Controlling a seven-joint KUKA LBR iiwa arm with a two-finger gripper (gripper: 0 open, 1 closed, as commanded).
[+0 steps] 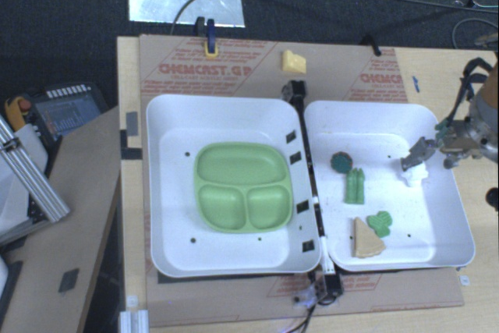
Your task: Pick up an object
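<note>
Although the arm had reached in over the right-hand bin [437, 121], nothing in the camera view suggested that the pick had been made. The gripper [415, 161] sat low near the bin's right side, just above or against a small white object [415, 175] on the bin floor, and at that size and angle I could not tell whether the claw was parted, closed, or clamped on anything. The white piece appeared to lie on the floor, not lifted, though whether it touched the claw was unclear. The other candidates lay untouched toward the bin's left half: a dark green round piece [341, 162], a green ribbed piece [355, 186] just below it, a green clover-shaped piece [380, 222] lower down, and a tan wedge [366, 239] touching or just beside that one. The left bin [168, 136] held a pale green divided plate [242, 187], and a yellow block [294, 61] rested outside the bins on the board behind. By my judgement the approach was done, while the grasp and the lift remained, with the white object the likeliest target.
</note>
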